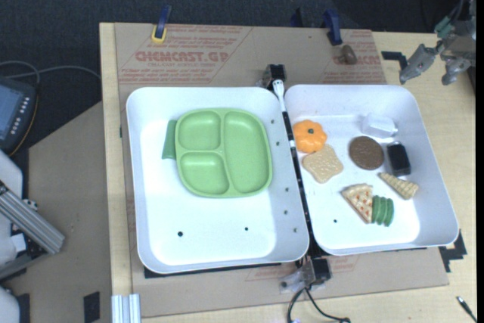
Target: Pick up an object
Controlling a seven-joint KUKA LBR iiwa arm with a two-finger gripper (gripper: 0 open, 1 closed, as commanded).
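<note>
White plastic forms the two shallow bins on the bench [113, 163], whose brown cardboard-like top carries red printing that reads "CHEMCAST" [168, 56], with a few further letters after it too faint to make out; a second patch of red print near the far right corner is illegible. The left bin [151, 223] holds a green divided plate [223, 153] with three compartments, lying flat toward the bin's far half. The right bin [423, 215] holds the small items: an orange toy pumpkin [309, 136] near the dividing wall, a tan cracker-like square [323, 164] just in front of it, a round brown cookie [367, 153], a small black block [398, 159] just right of the cookie, a pale white piece [378, 125] beyond them, a tan wedge [399, 185], a pizza-slice toy [358, 200] and a green ridged piece [383, 210] touching the pizza slice. A yellow clamp [159, 29] and a blue clamp [331, 26] grip the far edge of the bench. The tool [437, 60] hangs at the upper right, outside the right bin and well apart from every item, with nothing between its spread fingers.
</note>
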